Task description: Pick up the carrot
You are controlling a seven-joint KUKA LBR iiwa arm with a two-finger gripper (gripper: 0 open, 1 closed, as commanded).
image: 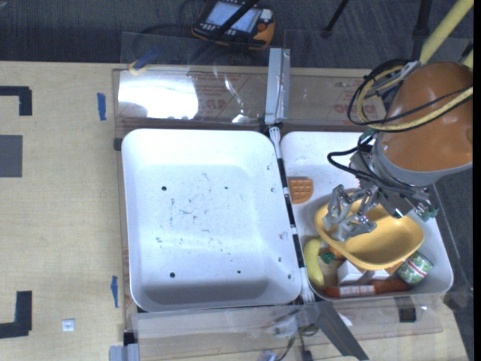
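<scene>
Carrot (301, 189): the stubby orange ribbed piece, as far as I can tell, lying flat on the floor of the right bin (316, 150), close to that bin's left wall and in its far half. Nothing touches it. Hand (353, 210) sits to the carrot's right, apart from it, low over the rim of a yellow bowl (383, 245) that is tilted in the middle of the same bin. Can't tell if the hand is open or closed, since the metal parts blur against the bowl; nothing is clearly gripped. A yellow banana-like item (313, 262) is by the left wall, nearer the camera than the carrot. A green can (415, 268) lies at the bowl's near right, and a red-and-white item (361, 288) lies along the near wall. The orange band (432, 119) of the arm is above the hand. Left bin (203, 201) stands beside it on the counter (52, 201).
</scene>
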